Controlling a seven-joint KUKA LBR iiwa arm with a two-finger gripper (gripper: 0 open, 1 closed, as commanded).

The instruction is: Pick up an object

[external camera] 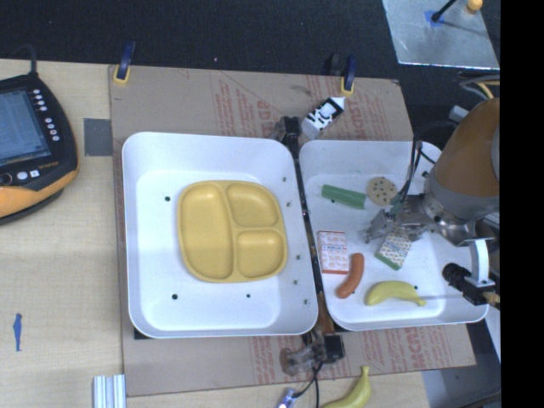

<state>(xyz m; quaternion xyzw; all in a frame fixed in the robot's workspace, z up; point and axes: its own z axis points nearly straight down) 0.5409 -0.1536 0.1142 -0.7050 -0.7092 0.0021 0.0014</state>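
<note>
In the camera view, we see our gripper [387,226] low in the right bin [425,313], its fingers spread and holding nothing. A small green-and-white packet [395,250] lies just below them, tilted, touching or nearly so. It looks flat and crinkly. Nearby lie a smooth green cylinder [343,196], a speckled cookie [382,190], a sausage [350,275] and a banana [393,293].
</note>
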